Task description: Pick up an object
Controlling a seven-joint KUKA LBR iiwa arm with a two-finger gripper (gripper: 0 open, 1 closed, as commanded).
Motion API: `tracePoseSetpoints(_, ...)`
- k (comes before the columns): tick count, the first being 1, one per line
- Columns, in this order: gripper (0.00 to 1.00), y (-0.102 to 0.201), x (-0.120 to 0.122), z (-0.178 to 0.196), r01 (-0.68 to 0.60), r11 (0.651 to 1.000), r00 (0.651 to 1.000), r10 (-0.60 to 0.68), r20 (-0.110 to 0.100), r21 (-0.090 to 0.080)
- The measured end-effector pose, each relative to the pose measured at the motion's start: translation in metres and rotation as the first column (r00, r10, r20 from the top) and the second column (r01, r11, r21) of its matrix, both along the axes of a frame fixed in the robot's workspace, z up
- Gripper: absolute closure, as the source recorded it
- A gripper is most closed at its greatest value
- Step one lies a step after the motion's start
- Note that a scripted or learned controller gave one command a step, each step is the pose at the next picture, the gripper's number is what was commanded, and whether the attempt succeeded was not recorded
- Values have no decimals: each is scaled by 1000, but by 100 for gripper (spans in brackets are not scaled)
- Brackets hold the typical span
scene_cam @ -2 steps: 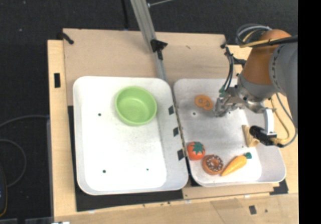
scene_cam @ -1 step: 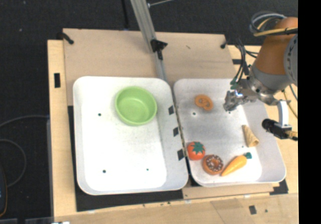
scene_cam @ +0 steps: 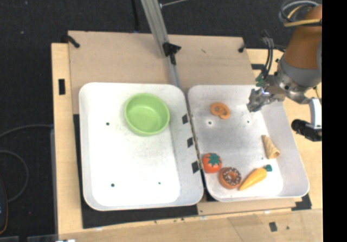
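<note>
Five small things lie in the right bin (scene_cam: 287, 127), and any of them would serve as the object to pick up. Nearest the camera, along the bin's front edge, sit a carrot (scene_cam: 255, 177), a chocolate doughnut (scene_cam: 230, 177) just beside it, and a tomato (scene_cam: 211, 163) hard against the left wall. Farther back a tan cone-shaped piece (scene_cam: 270, 146) lies near the right side, well apart from the rest, and beyond it an orange ring (scene_cam: 219, 110) rests alone on open floor. The left bin (scene_cam: 97, 127) holds a green bowl (scene_cam: 147, 114).

The gripper (scene_cam: 255, 101) hangs over the back of the right bin, near the ring and holding nothing; whether it is spread or closed I cannot tell at this size.

To do the step well, I would choose the orange ring or the cone: each has free space around it, so a straight descent risks no collision. The front cluster is crowded and close to the walls, so it looks the harder grasp. Centre over the piece before lowering.

No brand, label or writing can be read anywhere.
</note>
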State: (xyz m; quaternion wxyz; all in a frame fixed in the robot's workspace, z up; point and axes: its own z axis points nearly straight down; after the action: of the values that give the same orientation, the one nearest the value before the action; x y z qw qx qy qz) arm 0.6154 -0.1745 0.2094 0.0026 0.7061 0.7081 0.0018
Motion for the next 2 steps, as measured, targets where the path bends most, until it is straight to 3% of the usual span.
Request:
tracePoseSetpoints(1,100,-3,-1,65,-1,1000,1000,1,3,-1)
tracePoseSetpoints(2,100,46,-4,58,-3,1000,1000,3,-5,1)
